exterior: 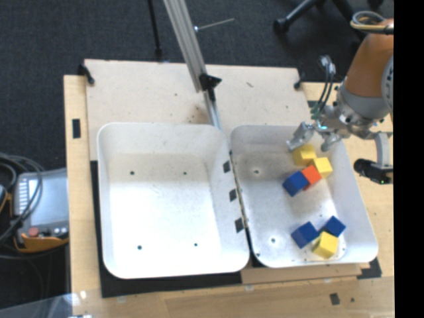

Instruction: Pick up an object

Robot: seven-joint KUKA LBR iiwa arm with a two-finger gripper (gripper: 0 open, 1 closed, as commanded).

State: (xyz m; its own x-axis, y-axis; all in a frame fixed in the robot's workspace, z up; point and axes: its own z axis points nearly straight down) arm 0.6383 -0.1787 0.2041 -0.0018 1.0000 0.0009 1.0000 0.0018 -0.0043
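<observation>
While the gripper (317, 135) hangs over the far end of the right bin (265, 177), its two fingers stand spread apart with nothing between them, just above a yellow block (304, 154). That block lies at the top of a small cluster: a second yellow block (323, 167) sits just beside it, an orange block (311, 175) touches that one, and a blue block (294, 183) leans against the orange. Nearer the front rim lie two more blue blocks (304, 234) (334, 226) and a yellow one (326, 245). The left bin (165, 197) plays no part. To do this step well, I would judge, the arm should come straight down with the fingers straddling the first yellow block alone, turned so that neither finger lands on its neighbour. The crowding is the risk: a finger striking the next block could shove the target aside. Closing only once the fingers are well down its sides should give a firm hold.
</observation>
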